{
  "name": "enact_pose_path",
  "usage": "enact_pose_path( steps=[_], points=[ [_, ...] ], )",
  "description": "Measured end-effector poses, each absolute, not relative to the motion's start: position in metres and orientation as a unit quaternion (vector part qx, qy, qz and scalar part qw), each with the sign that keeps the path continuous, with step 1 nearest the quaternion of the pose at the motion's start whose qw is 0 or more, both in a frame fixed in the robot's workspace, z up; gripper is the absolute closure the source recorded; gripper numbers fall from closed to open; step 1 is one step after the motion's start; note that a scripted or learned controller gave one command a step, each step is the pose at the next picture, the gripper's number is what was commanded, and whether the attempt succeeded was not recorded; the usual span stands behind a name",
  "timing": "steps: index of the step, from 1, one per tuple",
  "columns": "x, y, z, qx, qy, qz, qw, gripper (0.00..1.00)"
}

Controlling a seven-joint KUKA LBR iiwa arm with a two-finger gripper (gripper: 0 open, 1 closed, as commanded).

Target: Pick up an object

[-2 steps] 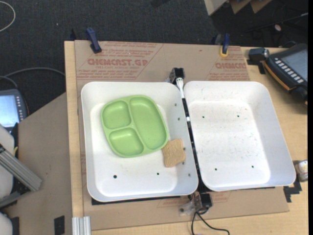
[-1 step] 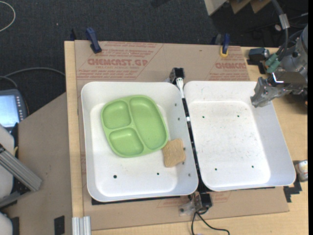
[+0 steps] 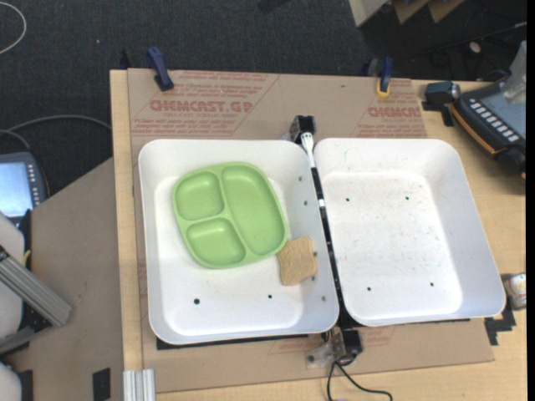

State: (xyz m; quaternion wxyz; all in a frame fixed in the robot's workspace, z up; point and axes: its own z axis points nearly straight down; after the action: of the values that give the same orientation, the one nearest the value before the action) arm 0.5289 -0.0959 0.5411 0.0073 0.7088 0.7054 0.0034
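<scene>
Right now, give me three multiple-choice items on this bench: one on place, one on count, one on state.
1. Where does the green plate lie?
A. left bin
B. right bin
C. on the cardboard

2. How many compartments does the plate have?
A. two
B. three
C. five

3. How does the tan sponge piece sit against the plate?
A. on top of its centre
B. at its lower right rim
C. in the other bin

Answers: 1 A, it rests inside the left bin. 2 B, ridges split it three ways. 3 B, it lies at that edge.

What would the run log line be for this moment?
left bin: green divided plate, tan sponge touching plate's lower right edge | right bin: specks only | pick: not yet done
</scene>
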Motion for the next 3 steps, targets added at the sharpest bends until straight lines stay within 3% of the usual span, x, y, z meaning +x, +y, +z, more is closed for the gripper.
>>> enact_pose_path(
  steps=[1, 2, 3],
  points=[
    [0.477, -0.057, 0.474, 0.706, 0.708, -0.0024, -0.004, 1.00],
    [0.478, -0.214, 0.513, 0.712, 0.702, 0.0000, 0.006, 1.00],
    [0.479, -0.182, 0.408, 0.707, 0.708, -0.0020, -0.005, 1.00]
  ],
)
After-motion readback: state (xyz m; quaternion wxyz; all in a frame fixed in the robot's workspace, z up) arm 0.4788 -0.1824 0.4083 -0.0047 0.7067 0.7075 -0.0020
